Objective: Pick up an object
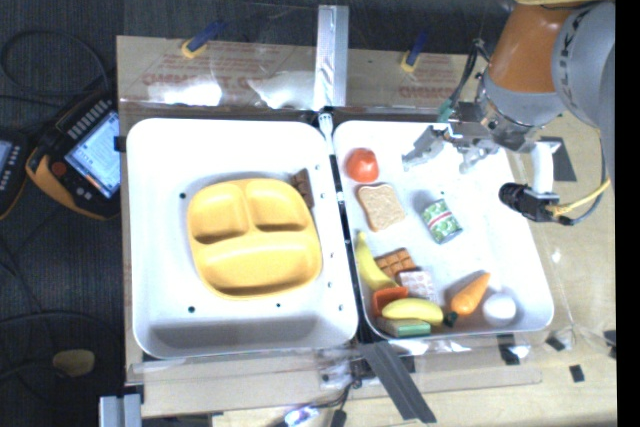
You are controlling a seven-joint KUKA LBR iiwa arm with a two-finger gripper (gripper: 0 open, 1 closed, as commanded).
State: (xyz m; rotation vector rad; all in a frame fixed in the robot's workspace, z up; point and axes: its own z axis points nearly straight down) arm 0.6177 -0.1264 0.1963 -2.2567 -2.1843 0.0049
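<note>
The right bin (520,245) holds a red tomato (361,164), a slice of bread (381,206), a green can (440,220), a banana (368,265), a brown waffle piece (394,263), a carrot (469,292), a white egg (499,306) and a yellow-and-red piece (411,311). My gripper (447,145) hangs over the far part of the right bin, above and between the tomato and the can. Its fingers are spread apart with nothing between them.
A yellow divided tray (254,235) fills the middle of the left bin (160,215); a small brown thing (301,183) lies at its far right corner. A handheld pendant (85,160) lies off the bench at left. The arm (540,45) comes in from the upper right.
</note>
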